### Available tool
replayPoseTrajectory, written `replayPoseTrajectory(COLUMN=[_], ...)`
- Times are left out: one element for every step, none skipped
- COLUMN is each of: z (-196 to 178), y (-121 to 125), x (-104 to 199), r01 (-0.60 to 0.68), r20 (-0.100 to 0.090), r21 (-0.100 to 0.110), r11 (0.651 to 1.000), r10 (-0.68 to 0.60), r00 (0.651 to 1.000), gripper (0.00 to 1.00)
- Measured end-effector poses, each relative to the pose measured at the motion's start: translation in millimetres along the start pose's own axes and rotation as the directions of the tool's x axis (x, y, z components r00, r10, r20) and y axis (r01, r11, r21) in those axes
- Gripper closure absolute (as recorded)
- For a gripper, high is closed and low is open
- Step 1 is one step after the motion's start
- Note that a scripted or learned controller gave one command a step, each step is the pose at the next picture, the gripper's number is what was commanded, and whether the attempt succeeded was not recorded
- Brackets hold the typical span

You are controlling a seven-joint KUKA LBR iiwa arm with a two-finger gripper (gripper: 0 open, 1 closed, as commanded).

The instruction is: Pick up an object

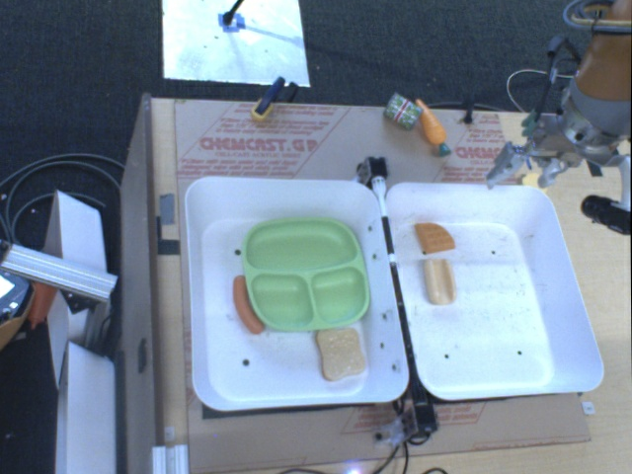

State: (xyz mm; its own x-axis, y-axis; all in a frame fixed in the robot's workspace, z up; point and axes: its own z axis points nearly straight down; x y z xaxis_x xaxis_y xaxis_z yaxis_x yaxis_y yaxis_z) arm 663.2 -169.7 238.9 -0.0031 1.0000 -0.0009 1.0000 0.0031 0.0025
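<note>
My gripper (526, 166) hangs above the far right corner of the right bin (553, 363), its two fingers spread open with nothing between them. Inside that bin lie an orange-brown wedge (434, 237) and a pale tan roll (439, 280), both near its left wall and well left of the gripper. The left bin (212, 363) holds a green divided plate (304, 273), a red-orange sausage (246, 305) along its left side and a tan slice of bread (342, 353) below it.
Behind the bins, on the cardboard, lie a small green can (403, 110), a toy carrot (433, 127) and a yellow-black clip (269, 101). A black clamp (373, 172) sits at the seam between the bins. Cables and a white box (79, 294) stand at the left.
</note>
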Motion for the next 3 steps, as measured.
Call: replayPoseTrajectory(z=[84, 155, 143], y=[-15, -22, -20], x=[69, 80, 80], r01=[0.002, 0.001, 0.003], r20=[-0.003, -0.001, -0.001], r21=[0.004, 0.002, -0.002], r11=[1.0, 1.0, 1.0], r10=[-0.002, -0.001, -0.003], r00=[1.0, 1.0, 1.0], gripper=[0.0, 0.0, 1.0])
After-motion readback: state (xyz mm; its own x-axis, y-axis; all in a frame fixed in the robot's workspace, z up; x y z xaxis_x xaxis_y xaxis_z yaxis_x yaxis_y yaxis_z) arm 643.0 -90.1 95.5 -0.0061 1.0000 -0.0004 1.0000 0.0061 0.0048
